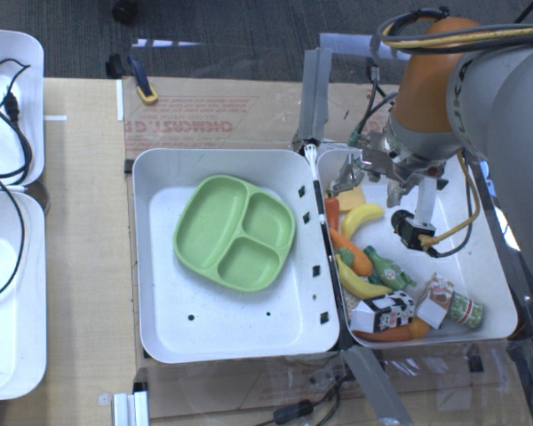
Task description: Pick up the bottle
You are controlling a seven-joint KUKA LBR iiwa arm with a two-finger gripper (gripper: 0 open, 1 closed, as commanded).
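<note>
Carton (384,309): lying at the near edge of the right bin (502,278), beside a carrot (400,330), wedged where loose things are piling up.
Bottle (393,272): the green one, lying on its side against a banana (360,282) toward the bin's near left, label up; judged reachable from above but crowded.
Cup (453,304): tipped over at the near right corner, well clear of the bottle.
Plate (235,232): sitting flat in the left bin (151,238), alone.
Jaws (373,180): hanging over the far left of the right bin, above a second banana (362,218); I cannot tell whether they are parted or closed.
Arm (444,78): reaching in over the worktop's (80,238) far right edge, not yet over the bottle.
</note>
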